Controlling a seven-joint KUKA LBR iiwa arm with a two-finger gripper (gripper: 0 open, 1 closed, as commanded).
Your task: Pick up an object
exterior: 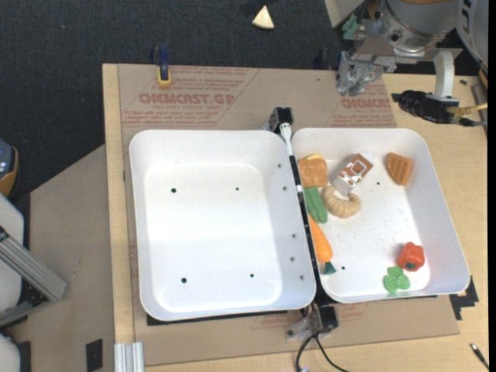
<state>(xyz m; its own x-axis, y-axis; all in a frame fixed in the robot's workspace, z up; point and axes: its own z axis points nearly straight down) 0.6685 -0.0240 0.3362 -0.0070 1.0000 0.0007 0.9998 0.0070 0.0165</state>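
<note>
Gripper [358, 80]: hangs over tabletop [194, 99] behind right white bin [442, 208], apart from contents; I can't tell gripper state, too small/blurred.

Right bin holds:
- orange bread-slice toy [313, 170]
- brown-white box toy [353, 170]
- tan croissant toy [342, 203]
- orange wedge toy [400, 167]
- green pod toy [315, 204] + orange carrot toy [322, 242], along divider
- red pepper toy [412, 256]
- green leaf toy [397, 280]

Left white bin [147, 208]: nothing to pick.

My pick: pepper. Prob. light, stiff plastic, bit slick; stands apart. Grip across body.

A blue-and-yellow clamp [162, 63] grips the brown board's [225, 99] far edge.
</note>
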